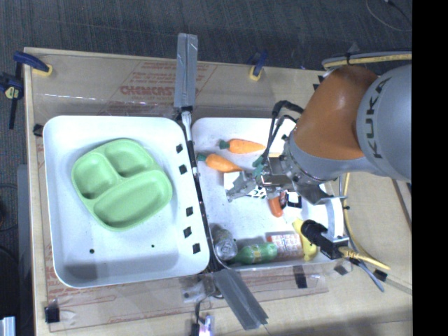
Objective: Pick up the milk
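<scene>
My gripper (241, 187) hangs over the middle of the right bin (210, 135), reaching in from the right under the grey and orange arm (343, 124). Just beneath the wrist a small white patch with black marks (260, 194) peeks out; it may be the milk carton, but most of it is hidden by the gripper. I see nothing clearly held.
Two carrots (245, 145) (222, 163) lie at the back of the right bin. A small orange-red item (277, 206) lies under the wrist. Along the front wall lie a can (224, 241), a green bottle (255, 252), a red-labelled item (285, 242) and a banana (311, 235). A green divided plate (122, 182) sits in the left bin (63, 257).
</scene>
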`<action>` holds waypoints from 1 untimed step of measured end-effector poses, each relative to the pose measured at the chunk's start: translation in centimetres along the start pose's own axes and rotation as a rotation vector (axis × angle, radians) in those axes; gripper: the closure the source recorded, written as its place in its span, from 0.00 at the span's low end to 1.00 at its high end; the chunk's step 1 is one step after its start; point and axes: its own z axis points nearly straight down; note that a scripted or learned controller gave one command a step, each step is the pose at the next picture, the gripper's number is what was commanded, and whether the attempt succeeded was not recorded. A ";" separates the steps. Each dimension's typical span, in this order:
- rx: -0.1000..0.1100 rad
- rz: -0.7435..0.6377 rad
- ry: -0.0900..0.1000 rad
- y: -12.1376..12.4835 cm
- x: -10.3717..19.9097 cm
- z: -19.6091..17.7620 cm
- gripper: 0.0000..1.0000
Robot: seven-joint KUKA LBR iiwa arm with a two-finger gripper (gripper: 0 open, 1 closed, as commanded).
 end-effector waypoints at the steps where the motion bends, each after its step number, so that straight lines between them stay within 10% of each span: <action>1: 0.001 0.006 0.000 4.1 -2.9 7.9 0.00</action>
